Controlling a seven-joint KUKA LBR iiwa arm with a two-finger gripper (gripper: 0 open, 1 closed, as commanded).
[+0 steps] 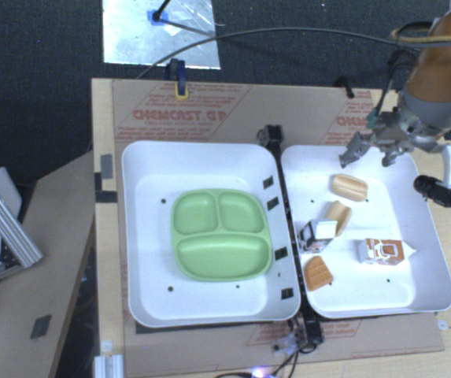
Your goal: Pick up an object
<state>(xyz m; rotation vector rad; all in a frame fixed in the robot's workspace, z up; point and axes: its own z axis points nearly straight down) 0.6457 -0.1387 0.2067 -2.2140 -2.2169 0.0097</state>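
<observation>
Dark carpet floor behind, brown cardboard sheet (209,109) with red print under two white bins, foil-looking square (160,20) on the floor at the top, blue clamp (179,75) on the board's far edge. From my feed the arm (438,61) comes in top right, orange band above the wrist.

Gripper (373,154) hangs over the far edge of the right bin (430,282). I see two fingers spread apart, pointing down and left, nothing between them, not touching any object that I can make out.

Right bin contents: tan bun-shaped piece (349,186) just below the gripper, near but apart from it. Beige block (338,213) below that, tilted. Small white and black item (318,231) touching or just beside the block's lower end, can't tell which. Orange-brown flat piece (317,273) nearer the front, by the divider. White carton with red print (382,251) lying to the right, well apart from the others.

Left bin (142,211) holds a green divided tray (222,235), three compartments, sitting flat in the middle. Black clips (274,203) run along the seam between bins. Metal frame bit (1,219) at far left, blurry.
</observation>
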